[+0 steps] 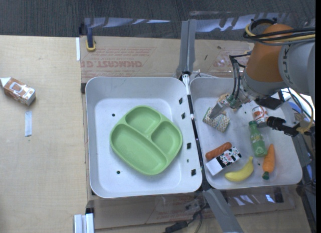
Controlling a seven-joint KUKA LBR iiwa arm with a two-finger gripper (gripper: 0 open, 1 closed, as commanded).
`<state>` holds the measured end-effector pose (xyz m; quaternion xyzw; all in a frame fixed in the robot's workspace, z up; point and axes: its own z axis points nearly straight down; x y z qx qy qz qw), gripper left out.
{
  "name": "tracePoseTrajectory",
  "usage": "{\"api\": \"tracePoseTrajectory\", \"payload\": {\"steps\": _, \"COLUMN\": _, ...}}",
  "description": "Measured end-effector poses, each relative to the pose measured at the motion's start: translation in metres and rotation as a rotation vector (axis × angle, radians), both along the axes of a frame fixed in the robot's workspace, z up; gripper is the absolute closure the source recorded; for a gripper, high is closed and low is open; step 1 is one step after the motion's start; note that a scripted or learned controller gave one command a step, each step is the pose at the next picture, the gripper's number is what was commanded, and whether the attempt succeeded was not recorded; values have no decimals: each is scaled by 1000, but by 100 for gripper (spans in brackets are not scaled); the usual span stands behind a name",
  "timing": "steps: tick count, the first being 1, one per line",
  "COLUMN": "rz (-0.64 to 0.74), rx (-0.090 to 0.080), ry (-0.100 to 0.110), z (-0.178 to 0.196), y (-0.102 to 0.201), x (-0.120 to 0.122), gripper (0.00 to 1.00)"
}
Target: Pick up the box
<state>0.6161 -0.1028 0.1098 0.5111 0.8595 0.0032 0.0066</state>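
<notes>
A small box (217,122) with a green and tan pattern lies in the right bin (286,177), near its upper left. My gripper (221,108) hangs just above the box's far edge and comes down from the orange wrist at the upper right. It overlaps the top of the box, and I cannot tell whether it touches it. A second box (223,160), white with black cow patches, lies lower in the same bin, apart from the gripper.
The right bin also holds a red sausage (218,150), a banana (239,171), a carrot (269,159), a green bottle (258,140) and a small can (259,113). A green divided plate (145,139) sits in the left bin (100,177). A small carton (19,91) lies on the bench far left.
</notes>
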Motion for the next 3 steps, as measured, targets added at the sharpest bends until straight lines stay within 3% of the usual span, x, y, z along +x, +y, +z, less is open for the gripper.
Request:
{"api": "tracePoseTrajectory", "payload": {"steps": 1, "rz": 0, "rx": -1, "ry": -2, "z": 9, "y": -1, "x": 0, "gripper": 100}}
{"api": "tracePoseTrajectory", "payload": {"steps": 2, "rz": 0, "rx": -1, "ry": -2, "z": 9, "y": -1, "x": 0, "gripper": 0}}
{"api": "tracePoseTrajectory", "payload": {"steps": 3, "rz": -1, "rx": 0, "ry": 15, "z": -18, "y": 2, "x": -29, "gripper": 0}}
